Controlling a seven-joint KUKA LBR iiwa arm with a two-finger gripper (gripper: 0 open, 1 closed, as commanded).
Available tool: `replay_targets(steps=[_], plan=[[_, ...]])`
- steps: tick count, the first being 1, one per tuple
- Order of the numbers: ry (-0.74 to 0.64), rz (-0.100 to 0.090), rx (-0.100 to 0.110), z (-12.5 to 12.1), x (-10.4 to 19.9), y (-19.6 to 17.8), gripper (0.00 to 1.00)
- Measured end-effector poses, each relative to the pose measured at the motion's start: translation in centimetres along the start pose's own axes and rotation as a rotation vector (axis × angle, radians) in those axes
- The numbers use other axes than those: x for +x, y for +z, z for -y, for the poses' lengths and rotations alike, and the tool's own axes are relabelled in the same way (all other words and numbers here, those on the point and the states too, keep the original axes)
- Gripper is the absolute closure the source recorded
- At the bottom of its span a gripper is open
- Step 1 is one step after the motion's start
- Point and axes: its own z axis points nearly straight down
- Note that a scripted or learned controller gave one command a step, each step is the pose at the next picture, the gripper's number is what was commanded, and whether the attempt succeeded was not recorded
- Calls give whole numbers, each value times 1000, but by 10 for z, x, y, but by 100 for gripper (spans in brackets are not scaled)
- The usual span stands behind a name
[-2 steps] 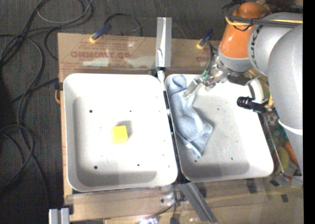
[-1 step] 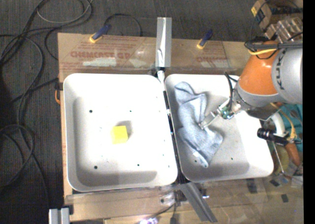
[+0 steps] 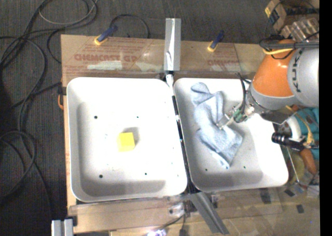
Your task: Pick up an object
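Two bins (image 3: 78,95) face you; your gripper (image 3: 226,122) sits low on the blue cloth (image 3: 218,126) in the right one. You cannot tell its state. Limp fabric may slip free, and the yellow block (image 3: 126,141) lies well apart.

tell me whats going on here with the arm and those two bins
A grey and orange robot arm reaches in from the right, with its pincer down over a crumpled light blue cloth in the right bin. The pincer sits right at the cloth, but a real grip cannot be made out. A small yellow block lies untouched in the left bin.
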Motion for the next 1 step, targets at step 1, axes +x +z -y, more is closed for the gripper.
replay_targets(steps=[1], plan=[[-22,-8,15,-69,28,-53,100]])
